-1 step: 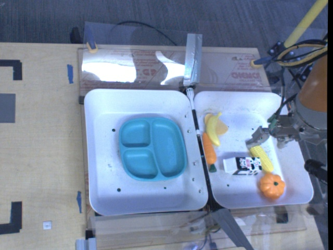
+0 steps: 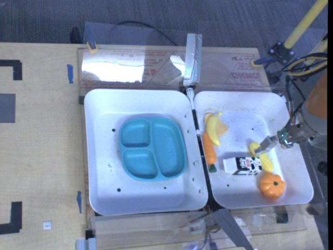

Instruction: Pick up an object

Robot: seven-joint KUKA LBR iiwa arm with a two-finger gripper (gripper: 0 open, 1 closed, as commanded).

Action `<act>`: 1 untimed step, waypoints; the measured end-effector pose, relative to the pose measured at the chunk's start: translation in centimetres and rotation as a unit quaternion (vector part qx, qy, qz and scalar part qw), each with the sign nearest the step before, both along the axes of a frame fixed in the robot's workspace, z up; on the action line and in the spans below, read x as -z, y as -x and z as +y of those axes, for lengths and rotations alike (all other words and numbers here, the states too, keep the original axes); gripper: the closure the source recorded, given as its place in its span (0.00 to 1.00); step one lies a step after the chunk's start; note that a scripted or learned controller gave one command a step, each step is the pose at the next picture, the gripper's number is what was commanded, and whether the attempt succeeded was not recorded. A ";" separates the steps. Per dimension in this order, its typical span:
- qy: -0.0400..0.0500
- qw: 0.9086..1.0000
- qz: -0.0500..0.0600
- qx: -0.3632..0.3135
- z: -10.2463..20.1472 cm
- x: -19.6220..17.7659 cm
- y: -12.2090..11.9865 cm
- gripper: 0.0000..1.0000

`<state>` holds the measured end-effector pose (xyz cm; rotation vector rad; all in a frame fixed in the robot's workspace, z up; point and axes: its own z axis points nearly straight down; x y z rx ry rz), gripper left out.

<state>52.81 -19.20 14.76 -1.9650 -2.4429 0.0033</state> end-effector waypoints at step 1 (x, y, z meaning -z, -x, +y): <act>0.001 1.000 -0.005 -0.031 -1.2 6.1 -0.5 0.00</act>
